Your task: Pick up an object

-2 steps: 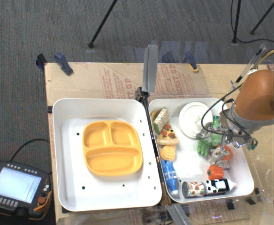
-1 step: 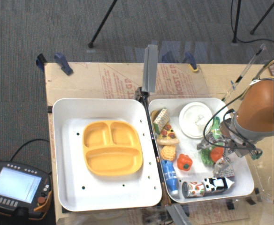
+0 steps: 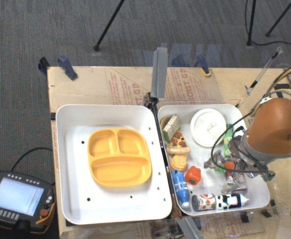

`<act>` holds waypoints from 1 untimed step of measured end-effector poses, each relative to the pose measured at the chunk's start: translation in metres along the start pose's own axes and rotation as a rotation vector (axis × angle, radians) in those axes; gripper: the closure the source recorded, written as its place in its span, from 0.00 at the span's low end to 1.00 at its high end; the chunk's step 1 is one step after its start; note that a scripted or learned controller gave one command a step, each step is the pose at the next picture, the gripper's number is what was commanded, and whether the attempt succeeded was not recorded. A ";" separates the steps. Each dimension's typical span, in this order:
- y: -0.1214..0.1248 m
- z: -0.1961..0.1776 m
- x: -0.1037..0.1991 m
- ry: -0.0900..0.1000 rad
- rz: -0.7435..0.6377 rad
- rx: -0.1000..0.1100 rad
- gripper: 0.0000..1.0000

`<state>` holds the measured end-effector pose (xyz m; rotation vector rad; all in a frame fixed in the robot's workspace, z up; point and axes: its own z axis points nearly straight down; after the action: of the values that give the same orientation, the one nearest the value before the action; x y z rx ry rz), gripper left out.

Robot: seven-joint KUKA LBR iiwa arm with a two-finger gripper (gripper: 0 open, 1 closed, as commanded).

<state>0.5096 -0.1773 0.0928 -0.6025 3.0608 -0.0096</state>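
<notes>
Red print on cardboard sheet [image 3: 135,86], inverted, illegible; nothing else readable.

A yellow divided plate [image 3: 119,157] lies in the left bin [image 3: 66,183]; the gripper [image 3: 233,171] hangs over the cluttered right bin [image 3: 257,200].

Left bin [image 3: 66,133]: white, holding a yellow-orange divided plate [image 3: 119,157]. Landmark: the white round lid [image 3: 209,127] in the right bin [image 3: 257,195], also white. Left of lid: yellow-and-green corn cob [image 3: 171,127]; below that, tan pizza slice [image 3: 177,143] with red spots. Lower left of lid: red-orange pepper [image 3: 193,175], blue bottle [image 3: 181,185]. Well below lid: red, white and black spotted bottle [image 3: 219,201]. Right of lid: orange arm band [image 3: 271,126].
</notes>
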 end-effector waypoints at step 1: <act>-0.025 0.003 0.004 0.006 -0.112 -0.017 0.00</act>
<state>0.5151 -0.2024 0.0898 -0.7761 3.0315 0.0129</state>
